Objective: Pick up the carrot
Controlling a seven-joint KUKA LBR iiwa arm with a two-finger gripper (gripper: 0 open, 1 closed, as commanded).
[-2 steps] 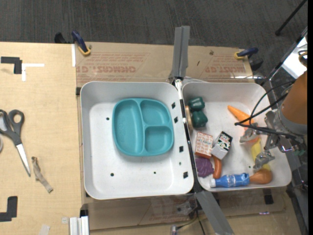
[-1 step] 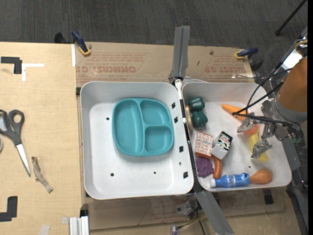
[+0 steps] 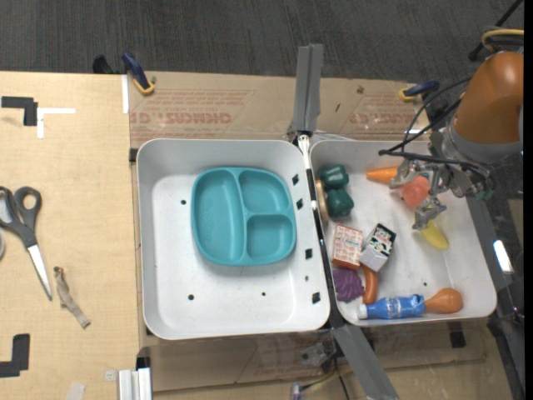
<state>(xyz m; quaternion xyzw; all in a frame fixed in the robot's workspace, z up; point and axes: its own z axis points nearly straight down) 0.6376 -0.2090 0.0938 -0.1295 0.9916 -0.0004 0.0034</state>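
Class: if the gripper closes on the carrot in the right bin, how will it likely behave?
The carrot looks smooth and tapered, so it may slip from the gripper. It probably rolls if nudged, being round. It seems rigid plastic, likely light.

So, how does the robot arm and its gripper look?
The arm has a rounded orange band above a grey wrist. Thin black cables loop beside it, one yellow cable on top. The small two-finger gripper is grey metal.
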